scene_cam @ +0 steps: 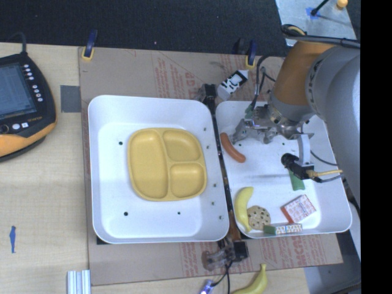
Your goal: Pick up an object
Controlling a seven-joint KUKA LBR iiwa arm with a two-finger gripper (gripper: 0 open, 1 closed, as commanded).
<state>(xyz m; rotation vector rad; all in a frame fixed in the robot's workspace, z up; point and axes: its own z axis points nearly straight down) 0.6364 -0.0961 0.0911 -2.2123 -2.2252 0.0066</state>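
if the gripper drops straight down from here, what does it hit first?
Probably bare floor of the right bin. The gripper hangs over its upper part, and the hot dog lies just to its left. Depth is hard to judge.

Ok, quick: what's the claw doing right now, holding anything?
Claw: over the right bin, near the hot dog; open or closed cannot be told.

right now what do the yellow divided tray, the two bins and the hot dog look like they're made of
Yellow divided tray: seems moulded plastic, matte, one even colour with soft rounded compartment edges.
Left bin and right bin: look like thin formed white plastic, smooth with a slight sheen and rolled rims.
Hot dog: probably plastic or rubber play food, going by its uniform orange-red and smooth skin; too small to be sure.
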